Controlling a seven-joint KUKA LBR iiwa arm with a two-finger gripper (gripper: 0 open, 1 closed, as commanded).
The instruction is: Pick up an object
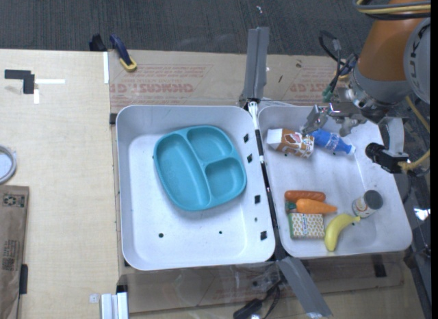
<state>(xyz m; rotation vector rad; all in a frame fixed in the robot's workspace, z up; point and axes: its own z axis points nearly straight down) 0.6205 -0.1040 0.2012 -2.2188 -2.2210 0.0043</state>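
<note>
The right bin (383, 242) holds a brown-and-white carton (293, 142) and a blue bottle (333, 142) at its far end. Near the front lie a red sausage (305, 196), an orange carrot (316, 207), a patterned square packet (306, 225), a yellow banana (337, 230) and a small grey-capped jar (366, 203). My gripper (320, 118) hangs over the far end of this bin, just above the carton and the bottle. I see nothing held between its fingers.
The left bin (137, 235) carries a teal divided plate (200, 167). A grey divider post (256, 64) rises between the two bins at the back. Cables (393, 157) hang at the right bin's right side. Cardboard (178, 78) lies behind the bins.
</note>
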